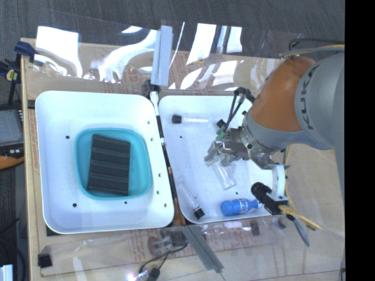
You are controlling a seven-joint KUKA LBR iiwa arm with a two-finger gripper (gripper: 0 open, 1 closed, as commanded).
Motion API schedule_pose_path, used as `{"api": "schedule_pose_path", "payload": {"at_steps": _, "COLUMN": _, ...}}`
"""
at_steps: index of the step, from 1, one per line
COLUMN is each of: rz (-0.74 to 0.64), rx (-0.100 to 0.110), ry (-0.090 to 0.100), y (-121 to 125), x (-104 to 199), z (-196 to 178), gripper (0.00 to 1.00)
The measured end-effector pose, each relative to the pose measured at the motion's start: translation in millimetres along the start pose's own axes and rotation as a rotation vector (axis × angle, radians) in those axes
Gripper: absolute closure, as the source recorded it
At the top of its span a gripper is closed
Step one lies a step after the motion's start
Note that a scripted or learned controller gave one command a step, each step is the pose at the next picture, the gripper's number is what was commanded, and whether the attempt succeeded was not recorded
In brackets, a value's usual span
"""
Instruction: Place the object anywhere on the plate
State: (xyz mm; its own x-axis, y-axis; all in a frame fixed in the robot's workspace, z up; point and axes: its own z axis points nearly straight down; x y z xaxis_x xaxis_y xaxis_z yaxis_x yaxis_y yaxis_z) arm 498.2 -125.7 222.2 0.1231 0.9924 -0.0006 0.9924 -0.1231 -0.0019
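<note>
Two-finger gripper (221, 157), jaw state indeterminable, low mid-right white bin (193, 113); blue plastic bottle (239, 206) lies against that bin's near edge, so a grasp risks wall contact before reaching teal plate (140, 148).

A pale wooden counter (88, 247) under a glossy clear sheet spreads to every side of the gripper (221, 152). Bright white glare patches (57, 42) lie on that sheet well beyond the gripper, along the counter's far edge. Past that edge runs dark grey ribbed carpet floor (176, 2). A grey metal upright strip (162, 54) stands at the far edge, left of the gripper.
</note>
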Motion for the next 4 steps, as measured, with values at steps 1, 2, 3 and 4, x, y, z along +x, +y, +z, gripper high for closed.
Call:
{"api": "schedule_pose_path", "payload": {"at_steps": 1, "rz": -0.151, "rx": 0.005, "ry": 0.002, "y": 23, "x": 63, "z": 29, "gripper": 1.00}}
{"api": "schedule_pose_path", "payload": {"at_steps": 2, "rz": -0.151, "rx": 0.004, "ry": 0.001, "y": 23, "x": 63, "z": 29, "gripper": 0.00}}
{"api": "schedule_pose_path", "payload": {"at_steps": 3, "rz": -0.082, "rx": 0.000, "ry": 0.001, "y": -11, "x": -7, "z": -24, "gripper": 0.00}}
{"api": "schedule_pose_path", "payload": {"at_steps": 4, "rz": -0.009, "rx": 0.000, "ry": 0.001, "y": -14, "x": -68, "z": -59, "gripper": 0.00}}
